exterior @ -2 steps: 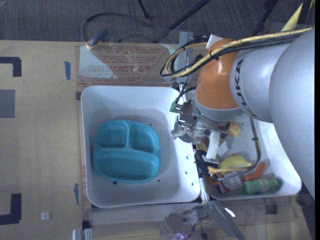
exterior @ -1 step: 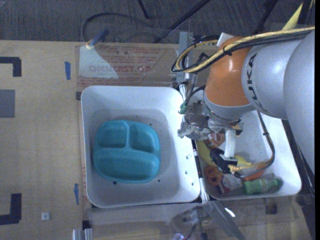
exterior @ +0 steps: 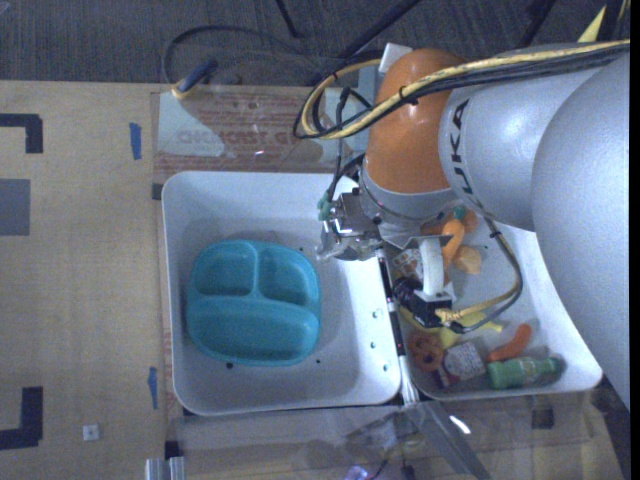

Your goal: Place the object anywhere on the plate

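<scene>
Teal three-compartment plastic plate (exterior: 254, 302) left bare in left white bin (exterior: 190, 203), ready for drop. Tool (exterior: 340, 240) positioned at bin divider, frame centre; clenched or released cannot be told.

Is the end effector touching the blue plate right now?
Apart. The camera view shows bare white bin floor between the end effector and the blue plate, which lies to its lower left.
</scene>
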You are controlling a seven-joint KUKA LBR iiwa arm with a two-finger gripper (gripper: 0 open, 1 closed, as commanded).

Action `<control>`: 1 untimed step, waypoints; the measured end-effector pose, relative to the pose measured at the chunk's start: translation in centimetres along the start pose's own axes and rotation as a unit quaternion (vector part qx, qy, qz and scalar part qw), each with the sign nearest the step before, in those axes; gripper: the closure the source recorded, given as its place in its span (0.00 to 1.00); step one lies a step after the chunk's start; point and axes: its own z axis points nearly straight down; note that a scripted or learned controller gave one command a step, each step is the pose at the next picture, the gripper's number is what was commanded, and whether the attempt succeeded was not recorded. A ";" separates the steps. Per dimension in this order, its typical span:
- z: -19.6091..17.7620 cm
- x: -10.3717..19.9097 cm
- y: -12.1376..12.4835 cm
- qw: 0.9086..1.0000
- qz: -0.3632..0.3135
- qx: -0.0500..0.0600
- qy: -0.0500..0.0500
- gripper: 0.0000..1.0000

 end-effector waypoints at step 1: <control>-0.9 5.2 2.3 0.999 -0.043 0.000 0.000 1.00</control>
